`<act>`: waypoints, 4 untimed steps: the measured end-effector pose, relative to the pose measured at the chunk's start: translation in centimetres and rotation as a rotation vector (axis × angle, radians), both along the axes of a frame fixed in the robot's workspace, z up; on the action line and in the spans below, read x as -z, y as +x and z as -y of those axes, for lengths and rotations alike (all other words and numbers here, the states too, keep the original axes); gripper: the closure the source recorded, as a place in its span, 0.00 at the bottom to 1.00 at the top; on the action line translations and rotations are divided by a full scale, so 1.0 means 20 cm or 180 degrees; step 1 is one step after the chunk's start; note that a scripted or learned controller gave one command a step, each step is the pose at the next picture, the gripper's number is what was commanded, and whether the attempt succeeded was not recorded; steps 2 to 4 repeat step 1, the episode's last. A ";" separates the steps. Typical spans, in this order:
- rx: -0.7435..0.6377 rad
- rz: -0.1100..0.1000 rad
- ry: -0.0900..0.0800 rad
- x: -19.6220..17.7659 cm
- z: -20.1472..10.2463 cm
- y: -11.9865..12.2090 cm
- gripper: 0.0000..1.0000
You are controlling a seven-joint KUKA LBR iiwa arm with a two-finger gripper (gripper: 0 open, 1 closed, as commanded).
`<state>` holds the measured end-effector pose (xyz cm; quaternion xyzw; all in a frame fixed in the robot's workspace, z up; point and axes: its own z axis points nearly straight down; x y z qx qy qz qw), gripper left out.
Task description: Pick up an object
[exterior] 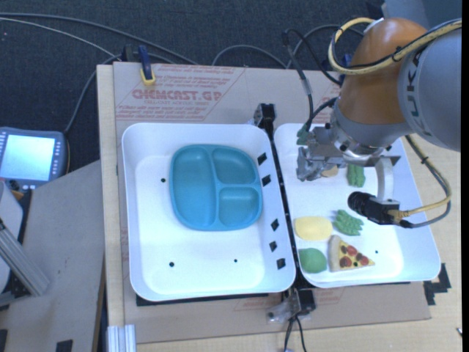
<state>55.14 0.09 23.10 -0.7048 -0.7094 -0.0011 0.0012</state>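
Observation:
My gripper (pixel 314 169) hangs low over the back left part of the right bin (pixel 421 259), under the orange wrist band. A small tan piece (pixel 330 171) lies right beside its tips; I cannot tell whether it is held. A green leafy toy (pixel 356 174) lies just right of the gripper. Nearer the front lie a yellow lemon-like toy (pixel 313 228), a green broccoli-like toy (pixel 349 222), a round green toy (pixel 313 259) and a pizza slice (pixel 347 255).
The left bin (pixel 143 270) holds a blue divided plate (pixel 216 187). A black divider with clips (pixel 272 189) runs between the bins. A black cylinder on a cable (pixel 372 207) hangs from the arm over the right bin.

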 end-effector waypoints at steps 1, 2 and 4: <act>0.0003 -0.0010 -0.0002 0.03 -0.23 -0.03 1.00; 0.0003 -0.0010 -0.0002 0.03 -0.23 -0.03 1.00; 0.0003 -0.0010 -0.0002 0.03 -0.23 -0.03 1.00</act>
